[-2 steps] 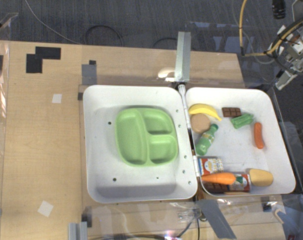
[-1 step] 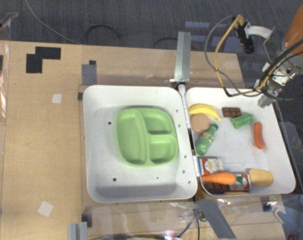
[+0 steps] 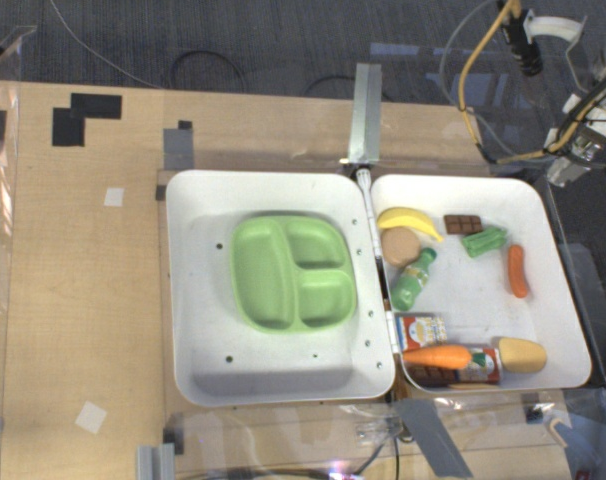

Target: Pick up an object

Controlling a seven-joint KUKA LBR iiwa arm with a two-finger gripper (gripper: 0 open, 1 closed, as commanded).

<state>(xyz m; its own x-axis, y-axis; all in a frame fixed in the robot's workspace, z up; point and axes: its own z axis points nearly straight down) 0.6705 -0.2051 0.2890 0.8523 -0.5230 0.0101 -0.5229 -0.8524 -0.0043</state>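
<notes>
The pickable items all lie in the right-hand shallow white plastic bin [image 3: 543,208], none of them lifted. Nearest the gripper [image 3: 573,163], just below it and to its left in the view, sit a brown chocolate bar [image 3: 462,225] and a green plastic vegetable [image 3: 485,240], close together. Almost straight below the gripper lies a slim orange-red sausage [image 3: 518,270], apart from the others. Farther left of the gripper, a yellow toy banana [image 3: 408,220] curves over a round tan bun [image 3: 401,245], and a green plastic bottle [image 3: 413,278] leans against the bun's lower side. Farthest below the gripper, along the bin's near wall, an orange toy carrot [image 3: 438,356] lies across a red-labelled carton [image 3: 423,328], with a pale yellow potato-shaped piece [image 3: 521,354] beside them.

The gripper sits at the view's upper right, among yellow cables [image 3: 473,68], outside the bin's corner and touching no item; whether it is open or closed I cannot tell.

Well to its left, the other white bin [image 3: 198,208] holds a light green divided plastic plate [image 3: 291,273].
</notes>
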